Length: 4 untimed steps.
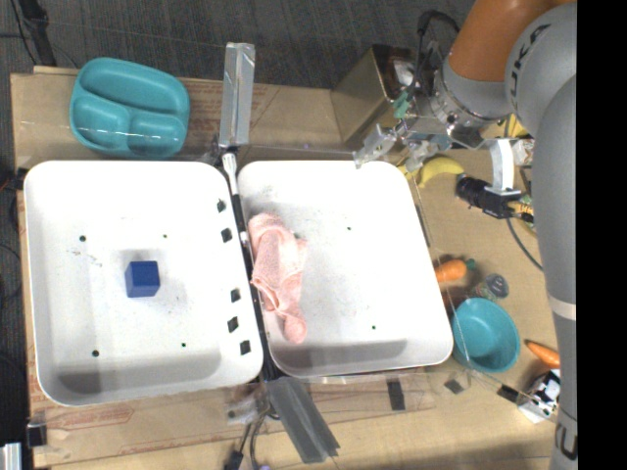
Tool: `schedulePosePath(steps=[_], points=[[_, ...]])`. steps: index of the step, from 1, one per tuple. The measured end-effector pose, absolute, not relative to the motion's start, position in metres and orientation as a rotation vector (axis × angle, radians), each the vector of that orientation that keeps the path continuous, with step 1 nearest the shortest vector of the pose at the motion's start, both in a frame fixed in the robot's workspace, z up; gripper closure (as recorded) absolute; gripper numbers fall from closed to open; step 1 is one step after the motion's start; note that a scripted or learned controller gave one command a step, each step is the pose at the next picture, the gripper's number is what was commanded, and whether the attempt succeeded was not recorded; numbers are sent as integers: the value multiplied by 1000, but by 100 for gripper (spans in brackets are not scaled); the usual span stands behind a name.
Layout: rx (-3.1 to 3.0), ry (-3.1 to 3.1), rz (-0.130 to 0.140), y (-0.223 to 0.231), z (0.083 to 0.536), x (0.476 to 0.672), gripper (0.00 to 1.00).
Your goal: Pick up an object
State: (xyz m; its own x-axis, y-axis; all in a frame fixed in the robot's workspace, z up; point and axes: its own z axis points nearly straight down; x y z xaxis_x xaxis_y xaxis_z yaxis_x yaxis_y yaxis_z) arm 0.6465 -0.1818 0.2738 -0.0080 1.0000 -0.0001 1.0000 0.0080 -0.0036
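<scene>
A crumpled pink cloth point(276, 277) lies along the left side of the right bin point(392, 262). In the left bin point(59, 213) a small blue cube point(143, 278) rests on the floor, left of centre. My gripper point(390, 151) hangs over the far rim of the right bin, well away from the cloth and higher in the view. Its fingers are open and nothing sits between them.
A teal divided tray point(129, 106) lies on the bench behind the left bin. To the right of the right bin are a banana point(438, 170), a carrot point(451, 270), a teal bowl point(487, 333) and cables. A metal divider point(236, 96) stands between the bins.
</scene>
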Motion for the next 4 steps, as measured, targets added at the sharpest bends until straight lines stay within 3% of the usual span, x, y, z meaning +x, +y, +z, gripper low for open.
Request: schedulePosePath(steps=[1, 2, 3, 4], points=[[-2299, -2136, 4, -101, 217, 657, 0], [-2241, -2198, 6, -125, 131, 615, 0], [-2035, -2390, 1, -141, 93, 610, 0], [-1938, -2470, 3, -100, 92, 607, 0]])
